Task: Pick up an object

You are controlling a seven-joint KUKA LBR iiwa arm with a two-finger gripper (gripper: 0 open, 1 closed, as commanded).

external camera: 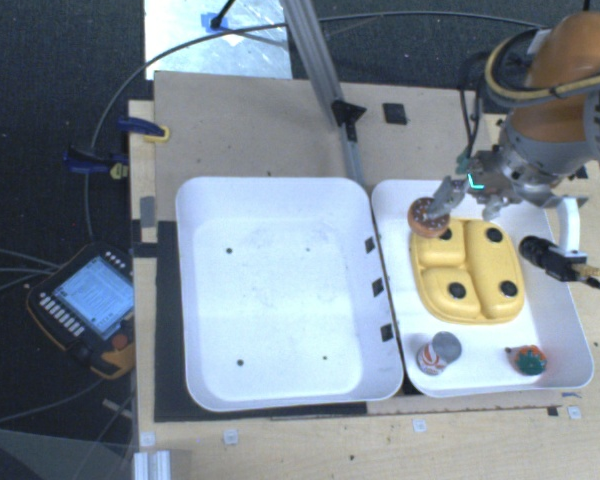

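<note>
Grey two-finger pincer [438, 208] reaching into the right-hand shallow white bin [570, 353], its tip at a small round brown-and-pink doughnut-like object [426, 218]

The pincer's tip touches the doughnut-like piece, near that bin's upper left corner, but from here I cannot tell if it is clenched on it or released. Just beside the piece lies a large yellow plastic block with four dark round holes [469, 270], filling the bin's middle. Nearer the front wall sit a small grey-and-red round object [438, 352] and, well apart to its right, a small green-and-orange toy [526, 360]. The orange-banded grey arm [560, 88] comes in from the right. The left-hand shallow white bin [270, 288] lies alongside. Left of the bench, a black-and-orange handheld pendant with a lit screen [88, 303] rests on the dark floor; its writing is too small to read
</note>
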